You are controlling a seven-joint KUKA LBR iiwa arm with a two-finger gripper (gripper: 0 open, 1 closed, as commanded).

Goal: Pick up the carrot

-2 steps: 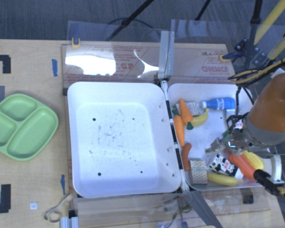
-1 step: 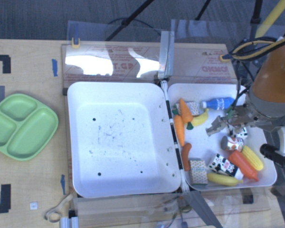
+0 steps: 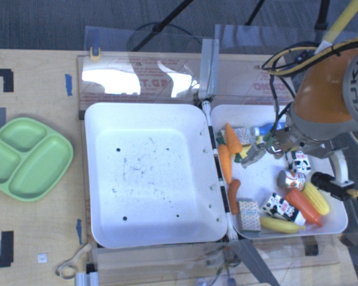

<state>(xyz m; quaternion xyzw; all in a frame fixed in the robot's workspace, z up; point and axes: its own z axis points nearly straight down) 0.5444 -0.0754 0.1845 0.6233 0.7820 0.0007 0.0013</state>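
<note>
Orange carrot (image 3: 232, 137) just left of end effector (image 3: 255, 154); fingers' spread unclear, cannot tell if gripping anything

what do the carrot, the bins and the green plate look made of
Carrot: likely moulded plastic, smooth uniform orange, toy-like. Bins: thin white plastic, matte, with rounded formed rims. Green plate: plastic, it seems; one even colour, soft sheen, moulded compartments.

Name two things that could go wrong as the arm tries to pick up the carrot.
1. The carrot lies against the right bin's left wall, so the gripper may have little room there.
2. More orange items lie close below it, so the gripper could take the wrong one.
</note>
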